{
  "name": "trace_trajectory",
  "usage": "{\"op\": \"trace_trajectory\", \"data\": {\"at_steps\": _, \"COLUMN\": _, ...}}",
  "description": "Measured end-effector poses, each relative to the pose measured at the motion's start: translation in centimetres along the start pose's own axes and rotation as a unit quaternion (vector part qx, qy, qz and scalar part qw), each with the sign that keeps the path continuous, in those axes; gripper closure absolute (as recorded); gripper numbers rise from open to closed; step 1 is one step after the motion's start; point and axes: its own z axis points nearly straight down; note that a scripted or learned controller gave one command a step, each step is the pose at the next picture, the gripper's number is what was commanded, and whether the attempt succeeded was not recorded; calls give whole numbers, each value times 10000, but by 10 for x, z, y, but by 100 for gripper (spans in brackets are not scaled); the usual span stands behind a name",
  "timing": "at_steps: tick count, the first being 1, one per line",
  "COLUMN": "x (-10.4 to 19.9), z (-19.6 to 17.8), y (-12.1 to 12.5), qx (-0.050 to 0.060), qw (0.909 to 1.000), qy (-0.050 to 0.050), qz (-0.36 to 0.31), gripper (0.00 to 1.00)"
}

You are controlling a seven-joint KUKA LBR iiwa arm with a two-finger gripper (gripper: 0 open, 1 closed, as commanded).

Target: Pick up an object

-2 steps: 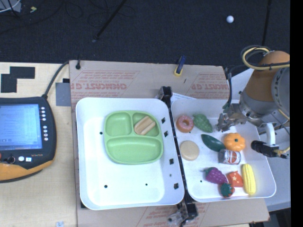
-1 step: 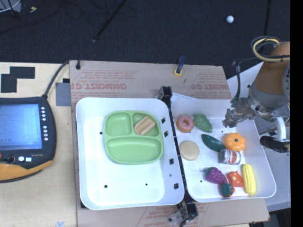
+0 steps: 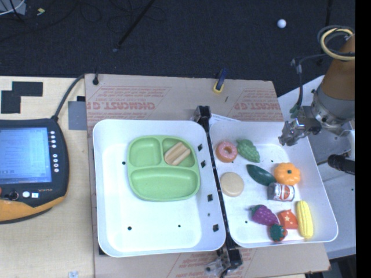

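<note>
Nearest the gripper (image 3: 288, 136), just below it in the right bin (image 3: 324, 213), sits the small orange pumpkin (image 3: 287, 173) — the likeliest thing to take. It looks like a light, hard plastic toy, rounded and smooth, so it could squirt out of a pinch; closing across its widest middle seems the safest hold. Whether the claw is spread or closed I cannot tell at this size; nothing shows between its tips, and it hangs over the bin's upper right edge, apart from every toy.

Beside the pumpkin, toward the bins' divide, lies a dark green vegetable (image 3: 260, 174), and just under it a small can (image 3: 282, 192) on its side — stiff, likely to roll. Farther from the claw lie a yellow corn cob (image 3: 305, 218) and purple grapes (image 3: 264, 215). Farthest off, the left bin holds a green tray (image 3: 163, 181).
</note>
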Motion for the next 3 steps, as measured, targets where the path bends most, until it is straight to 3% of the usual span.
{"op": "trace_trajectory", "data": {"at_steps": 1, "x": -1, "z": -20, "y": 0, "qx": 10, "qw": 10000, "qy": 2, "qz": 1, "gripper": 100}}
{"op": "trace_trajectory", "data": {"at_steps": 2, "x": 49, "z": -9, "y": -18, "qx": 40, "qw": 10000, "qy": 18, "qz": -6, "gripper": 100}}
{"op": "trace_trajectory", "data": {"at_steps": 3, "x": 101, "z": -21, "y": -30, "qx": 34, "qw": 10000, "qy": 18, "qz": -13, "gripper": 100}}
